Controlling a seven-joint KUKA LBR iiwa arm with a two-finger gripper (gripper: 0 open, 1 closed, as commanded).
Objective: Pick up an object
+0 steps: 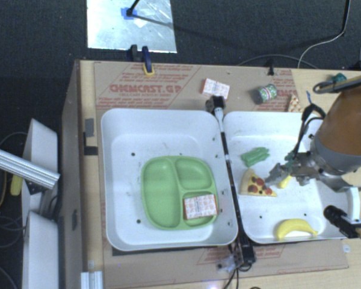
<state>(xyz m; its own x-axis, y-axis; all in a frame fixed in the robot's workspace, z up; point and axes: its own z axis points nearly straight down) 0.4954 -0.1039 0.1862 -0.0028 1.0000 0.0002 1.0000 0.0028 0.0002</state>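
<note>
The right bin [271, 120] holds a toy pizza slice [256, 184], a green vegetable piece [254, 156] and a yellow banana [296, 228]. My gripper [279, 176] hangs low over this bin, just right of the pizza slice's crust edge and touching or nearly touching it. A small yellow bit shows right beneath the gripper tip. The arm's grey body [346, 131] covers the bin's right side. In the left bin [123, 161] lies a green divided plate [168, 191] with a red-patterned white packet [200, 206] in its lower right compartment.
On the cardboard behind the bins lie a small patterned packet [215, 88] and a green can [266, 93]. A black divider [225, 161] runs between the bins. A blue and yellow clamp [147, 60] stands at the bench's back edge.
</note>
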